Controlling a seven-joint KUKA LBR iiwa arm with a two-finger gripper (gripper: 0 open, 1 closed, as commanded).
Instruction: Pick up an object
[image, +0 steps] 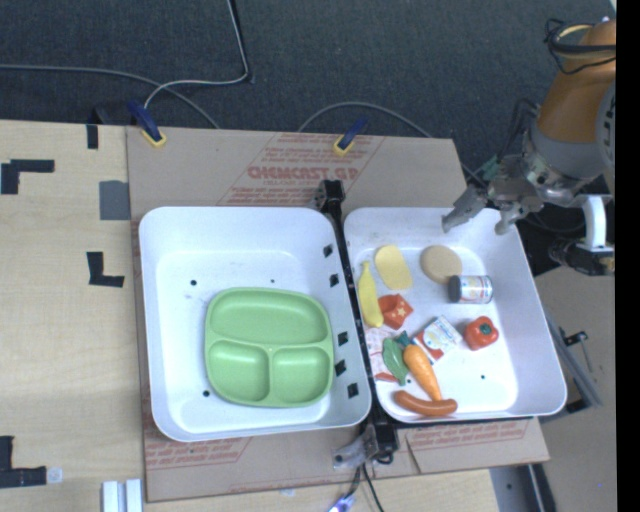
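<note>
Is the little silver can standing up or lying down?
Lying down. The small silver can rests on its side in the right white bin, its long side flat, beside the round tan potato-like piece.

Evenly lit from overhead, soft and a little flat.

Bright on both white bins (160, 300), close to washed out on their floors, with mild sheen along the rims and on the green tray (268, 345). Short, faint shadows tucked under the toy foods (420, 330). Dimmer over the dark carpet (400, 50) at top. Slightly soft throughout, coarse at small detail such as the cardboard print (300, 172). Blurred at the gripper (482, 215) near the right edge.
</note>
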